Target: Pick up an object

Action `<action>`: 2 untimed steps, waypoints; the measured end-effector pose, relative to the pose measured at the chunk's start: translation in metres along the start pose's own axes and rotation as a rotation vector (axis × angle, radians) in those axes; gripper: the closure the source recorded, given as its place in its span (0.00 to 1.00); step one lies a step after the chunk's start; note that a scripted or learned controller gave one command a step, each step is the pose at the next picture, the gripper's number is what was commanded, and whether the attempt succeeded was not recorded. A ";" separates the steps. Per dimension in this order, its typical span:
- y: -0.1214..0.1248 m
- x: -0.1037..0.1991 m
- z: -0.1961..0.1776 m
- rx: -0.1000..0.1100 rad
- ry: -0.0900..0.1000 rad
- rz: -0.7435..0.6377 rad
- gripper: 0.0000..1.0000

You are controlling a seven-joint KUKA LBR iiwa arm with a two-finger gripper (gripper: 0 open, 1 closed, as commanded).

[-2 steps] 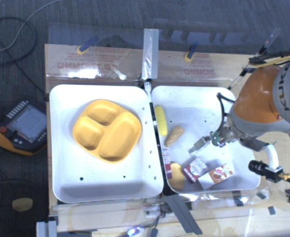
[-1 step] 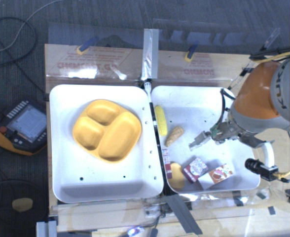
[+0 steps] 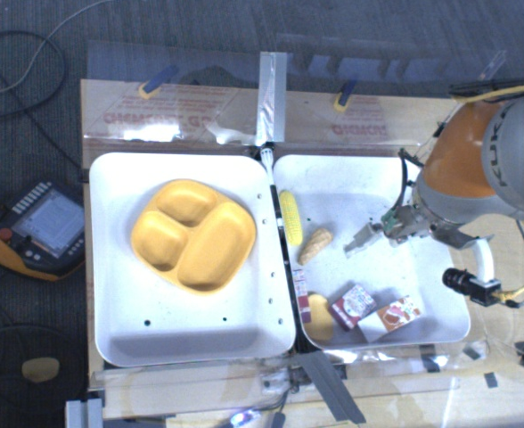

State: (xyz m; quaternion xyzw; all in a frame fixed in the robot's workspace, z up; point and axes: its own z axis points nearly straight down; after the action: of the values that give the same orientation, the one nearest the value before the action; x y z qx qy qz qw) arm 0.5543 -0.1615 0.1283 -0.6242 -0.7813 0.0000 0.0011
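Right bin [image 3: 440,324], shallow white plastic, holds 5 loose items. Yellow corn cob [image 3: 290,217] lies upright along the bin's left wall. Just beside it, toward frame centre, a tan peanut-shaped piece [image 3: 315,245], tilted. Lower in the bin: a dark red carton [image 3: 353,307] and an orange-red carton [image 3: 397,314], nearly touching; a yellow rounded piece [image 3: 320,325] sits near the bottom-left corner.

Two-finger gripper [image 3: 362,237] hangs over bare bin floor, right of the tan piece and apart from it. Fingers slightly parted, nothing between them. Grey arm with orange band [image 3: 462,154] enters from frame right.

Left bin [image 3: 110,328] carries a yellow 3-compartment plate [image 3: 193,234].
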 end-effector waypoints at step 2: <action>-0.055 0.054 0.037 -0.019 -0.010 0.260 0.00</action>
State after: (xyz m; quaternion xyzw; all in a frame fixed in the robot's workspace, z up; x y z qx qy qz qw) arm 0.4890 -0.1211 0.0910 -0.7203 -0.6936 -0.0041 -0.0085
